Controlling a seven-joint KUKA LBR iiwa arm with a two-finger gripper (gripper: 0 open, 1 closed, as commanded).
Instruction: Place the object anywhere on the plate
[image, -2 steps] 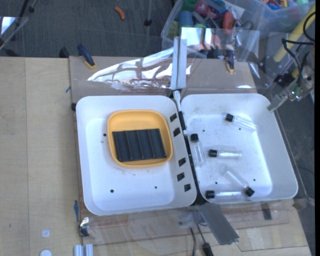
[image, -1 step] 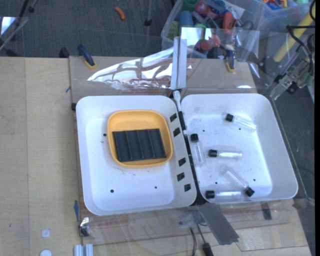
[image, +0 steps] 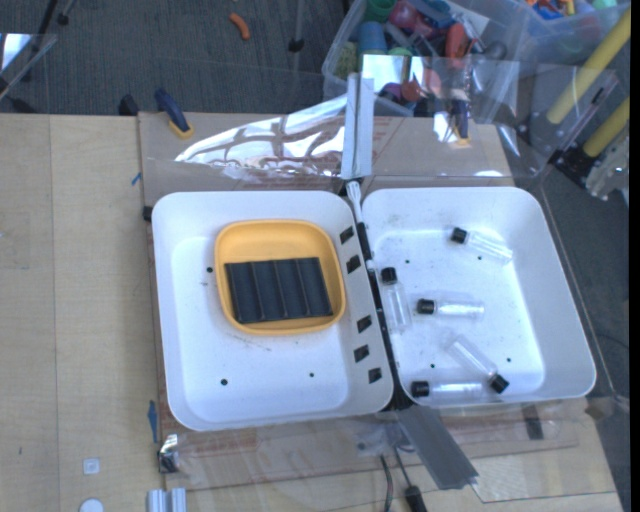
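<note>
A yellow square plate with rounded corners sits in the left white bin, slightly toward its back. A dark ridged rectangular insert lies inside the plate. In the right white bin lie several clear vials with black caps, all on their sides: one near the back, one by the divider, one in the middle, and two near the front.
Black clips line the ridge where the two bins meet. Crumpled clear film lies behind the left bin. A clear box of coloured toys stands at the back right. Bare wooden bench lies to the left.
</note>
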